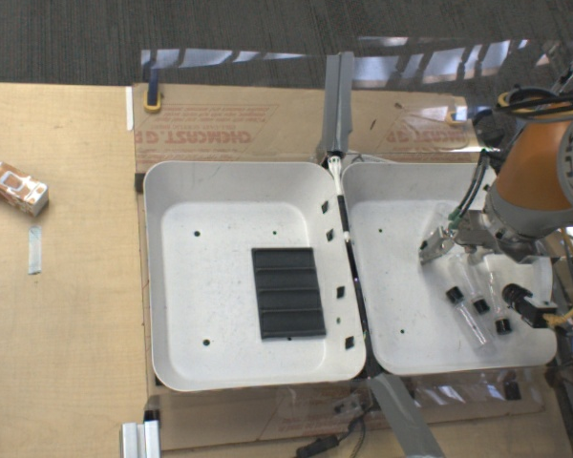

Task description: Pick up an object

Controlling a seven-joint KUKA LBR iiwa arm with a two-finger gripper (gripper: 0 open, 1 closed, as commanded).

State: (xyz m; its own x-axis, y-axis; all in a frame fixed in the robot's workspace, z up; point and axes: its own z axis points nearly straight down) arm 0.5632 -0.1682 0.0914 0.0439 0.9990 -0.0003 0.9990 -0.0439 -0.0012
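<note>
Camera view, far left: a small orange and white carton [17, 189] lies on the bare bench top [57, 351], well apart from both bins; just below it lies a thin pale strip [34, 252].
Back of the bench: a flat cardboard sheet [220, 127] with red print lies behind the bins, and a yellow clamp [153, 98] sits at its left corner.
Left bin: the left bin [172, 198] is shallow and white. A black ribbed rectangular block [288, 292] lies flat on its floor, a little right of the middle, with the long side running toward the camera. Nothing touches it.
Divider: a grey bar [338, 113] runs between the two bins.
Right bin: the right bin [392, 322] holds several small things on its right half: a clear tube-like piece [471, 327] and a few small black pieces [455, 295], all close together. They are too small to name more exactly.
Arm: the arm, with its orange band [540, 165], hangs over the right bin.
Gripper: the gripper [437, 246] is low over the bin floor, just left of the small pieces.
Fingers: I cannot tell if they are apart or together, and I see no thing between them.
</note>
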